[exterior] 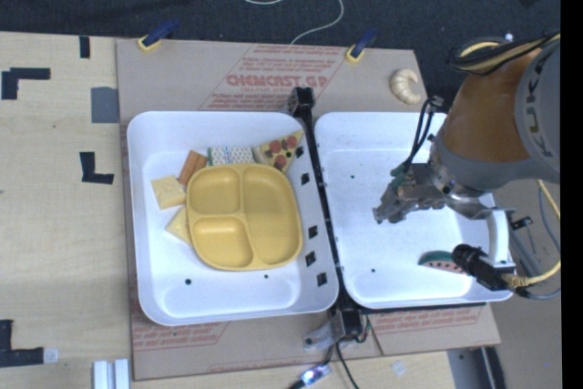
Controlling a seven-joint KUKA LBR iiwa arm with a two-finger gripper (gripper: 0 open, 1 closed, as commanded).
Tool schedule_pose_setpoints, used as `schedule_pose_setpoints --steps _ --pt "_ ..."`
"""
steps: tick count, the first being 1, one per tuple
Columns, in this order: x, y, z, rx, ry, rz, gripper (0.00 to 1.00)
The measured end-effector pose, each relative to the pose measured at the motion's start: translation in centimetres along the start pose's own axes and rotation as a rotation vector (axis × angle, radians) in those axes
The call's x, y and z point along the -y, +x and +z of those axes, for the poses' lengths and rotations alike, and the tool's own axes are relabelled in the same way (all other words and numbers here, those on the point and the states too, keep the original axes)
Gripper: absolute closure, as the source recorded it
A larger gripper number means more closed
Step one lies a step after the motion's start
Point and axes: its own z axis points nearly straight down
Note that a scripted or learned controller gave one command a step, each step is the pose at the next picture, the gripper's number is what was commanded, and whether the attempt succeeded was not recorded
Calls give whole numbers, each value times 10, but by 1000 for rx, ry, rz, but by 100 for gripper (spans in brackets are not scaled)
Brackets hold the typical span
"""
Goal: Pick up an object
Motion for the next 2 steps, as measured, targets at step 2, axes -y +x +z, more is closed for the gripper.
schedule_pose_setpoints --steps 2 --pt "13 60 3 2 0 5 100"
